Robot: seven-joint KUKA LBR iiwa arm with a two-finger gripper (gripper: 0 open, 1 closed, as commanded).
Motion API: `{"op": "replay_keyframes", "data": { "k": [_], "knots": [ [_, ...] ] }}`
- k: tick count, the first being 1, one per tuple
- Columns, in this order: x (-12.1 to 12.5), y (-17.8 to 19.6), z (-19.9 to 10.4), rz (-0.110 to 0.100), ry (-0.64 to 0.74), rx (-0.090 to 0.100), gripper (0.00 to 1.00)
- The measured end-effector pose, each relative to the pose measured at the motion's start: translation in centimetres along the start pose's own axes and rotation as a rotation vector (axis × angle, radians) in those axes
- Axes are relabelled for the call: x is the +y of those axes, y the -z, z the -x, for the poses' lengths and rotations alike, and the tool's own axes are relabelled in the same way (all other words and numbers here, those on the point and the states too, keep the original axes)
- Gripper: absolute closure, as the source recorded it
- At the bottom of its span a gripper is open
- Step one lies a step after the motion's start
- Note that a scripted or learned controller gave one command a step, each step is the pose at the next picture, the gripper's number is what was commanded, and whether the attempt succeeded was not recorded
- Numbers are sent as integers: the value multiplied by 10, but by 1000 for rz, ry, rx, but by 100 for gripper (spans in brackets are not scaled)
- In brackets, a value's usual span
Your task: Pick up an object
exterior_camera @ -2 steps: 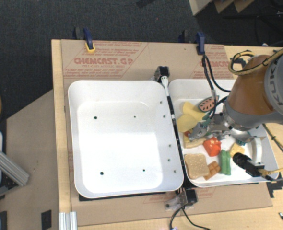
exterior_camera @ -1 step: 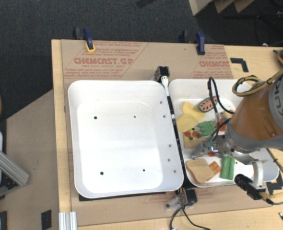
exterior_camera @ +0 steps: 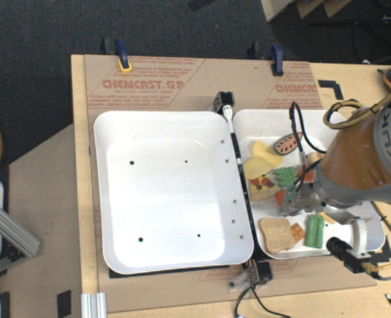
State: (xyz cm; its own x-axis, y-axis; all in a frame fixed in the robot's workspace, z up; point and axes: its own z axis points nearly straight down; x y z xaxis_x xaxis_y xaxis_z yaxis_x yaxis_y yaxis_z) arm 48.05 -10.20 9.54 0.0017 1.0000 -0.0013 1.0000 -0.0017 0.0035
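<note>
The right bin (exterior_camera: 262,119) holds several toy foods: a watermelon slice (exterior_camera: 288,144), yellow cheese pieces (exterior_camera: 262,159), a green leafy piece (exterior_camera: 285,176), a bread slice (exterior_camera: 277,234), a small orange piece (exterior_camera: 297,230) and a green cylinder (exterior_camera: 314,231). My arm, with its orange band (exterior_camera: 354,152), leans in from the right over this bin. The gripper (exterior_camera: 295,196) is low among the items in the bin's middle, just below the green leafy piece. The wrist hides its fingers.
The left bin (exterior_camera: 109,177) is a wide white tray beside the right one. Clamps (exterior_camera: 122,55) hold the cardboard sheet at the back edge. Cables (exterior_camera: 295,121) loop over the right bin's back. A black and white fixture (exterior_camera: 351,244) lies at the bin's front right.
</note>
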Motion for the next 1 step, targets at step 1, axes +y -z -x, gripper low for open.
{"op": "replay_keyframes", "data": {
  "k": [1],
  "knots": [
    [39,95,-44,8,8,1,100]
  ]
}}
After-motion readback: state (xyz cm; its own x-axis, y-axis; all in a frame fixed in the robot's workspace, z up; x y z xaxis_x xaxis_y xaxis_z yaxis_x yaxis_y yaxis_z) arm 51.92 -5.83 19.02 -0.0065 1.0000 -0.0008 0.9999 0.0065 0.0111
